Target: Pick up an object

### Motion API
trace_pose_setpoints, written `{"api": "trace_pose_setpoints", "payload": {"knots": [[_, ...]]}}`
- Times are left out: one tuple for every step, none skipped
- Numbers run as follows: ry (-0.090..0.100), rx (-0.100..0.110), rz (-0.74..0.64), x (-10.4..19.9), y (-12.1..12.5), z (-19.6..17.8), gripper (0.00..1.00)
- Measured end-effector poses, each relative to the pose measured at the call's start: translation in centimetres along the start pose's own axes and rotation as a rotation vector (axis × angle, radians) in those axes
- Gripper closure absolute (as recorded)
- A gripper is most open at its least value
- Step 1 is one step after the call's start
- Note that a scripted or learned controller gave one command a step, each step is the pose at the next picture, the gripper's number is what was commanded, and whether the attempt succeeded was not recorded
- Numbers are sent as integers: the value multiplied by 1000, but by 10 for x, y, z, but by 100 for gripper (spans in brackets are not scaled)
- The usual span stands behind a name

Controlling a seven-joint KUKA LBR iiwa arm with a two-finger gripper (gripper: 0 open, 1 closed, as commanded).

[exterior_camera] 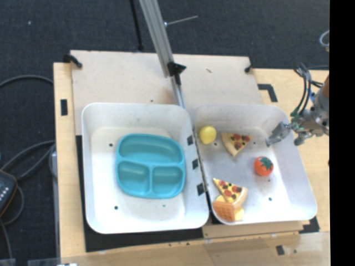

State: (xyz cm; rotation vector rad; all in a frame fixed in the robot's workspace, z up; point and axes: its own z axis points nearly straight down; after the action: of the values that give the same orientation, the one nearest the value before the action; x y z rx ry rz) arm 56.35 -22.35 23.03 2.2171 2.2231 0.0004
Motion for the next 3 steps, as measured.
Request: {"api": "trace_pose_setpoints", "payload": {"knots": [[0, 0, 0, 0, 0, 0, 0], [1, 6, 2, 3, -4, 62, 0], [0, 4, 0, 5, 5, 111, 0]]}}
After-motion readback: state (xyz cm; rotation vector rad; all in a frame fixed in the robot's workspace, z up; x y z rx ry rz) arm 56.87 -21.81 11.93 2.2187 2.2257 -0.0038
